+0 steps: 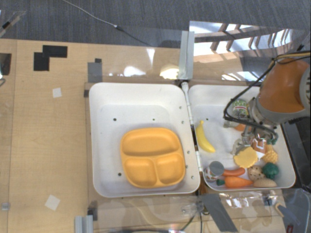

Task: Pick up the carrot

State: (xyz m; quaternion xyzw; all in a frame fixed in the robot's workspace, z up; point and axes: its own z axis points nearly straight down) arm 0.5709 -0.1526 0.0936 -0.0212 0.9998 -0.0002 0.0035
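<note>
The carrot [238, 182] is an orange, tapered piece lying flat along the front wall of the right bin [214, 108], just in front of a red elongated item [234, 172]. My gripper [251, 141] hangs below the orange wrist band over the right half of that bin. It sits above a flat yellow piece [245, 158] and well behind the carrot, apart from it. Nothing can be seen held in it.
A banana [204, 138] lies by the right bin's left wall, and a grey round item [215, 169] sits at its front left. Corn [270, 155], a green broccoli [271, 170] and a beige item [265, 182] crowd the front right corner. A yellow divided plate [152, 157] sits in the left bin [107, 130].
</note>
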